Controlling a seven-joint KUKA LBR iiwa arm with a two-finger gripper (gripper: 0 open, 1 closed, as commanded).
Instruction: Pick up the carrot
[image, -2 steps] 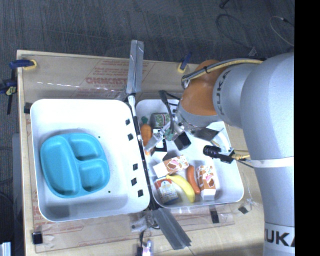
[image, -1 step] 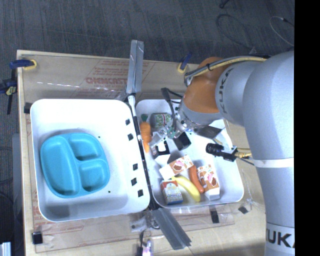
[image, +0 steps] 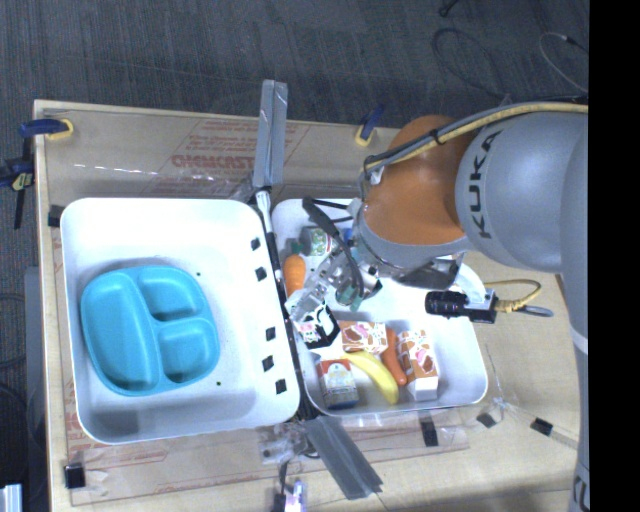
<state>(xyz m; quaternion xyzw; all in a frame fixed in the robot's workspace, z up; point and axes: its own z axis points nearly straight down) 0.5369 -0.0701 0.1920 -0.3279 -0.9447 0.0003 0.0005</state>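
— While the arm (image: 520, 190) reaches in from the right, what takes up the most room on the bench (image: 140, 140)?

— The arm itself, grey with its orange band, hanging over the right bin (image: 470, 385). Next comes the left bin (image: 150, 230), which holds a blue tray (image: 148, 326) with three compartments, lying toward the bin's left side.

— And the right bin?

— It is crowded. Along its near wall stand small cartons: one (image: 337, 383) at the left, one (image: 418, 364) at the right, and a third (image: 364, 337) just behind them. A banana (image: 374, 377) lies between the front cartons, curving toward the near wall. Just beside it, on its right, lies something orange-red (image: 394, 365), partly hidden; I cannot tell what it is.

— Where is the carrot?

— The carrot (image: 294, 274) lies at the left edge of the right bin, close to the wall shared with the left bin. Its long axis runs roughly from the far side toward the near side, along that wall. Which end is the tip I cannot tell, since the lower part is covered.

— And the gripper?

— The gripper (image: 320, 300) is down in the bin just beside the carrot, to its right and a little nearer. Whether its fingers are apart or together I cannot tell, and no carrot is visible between them.
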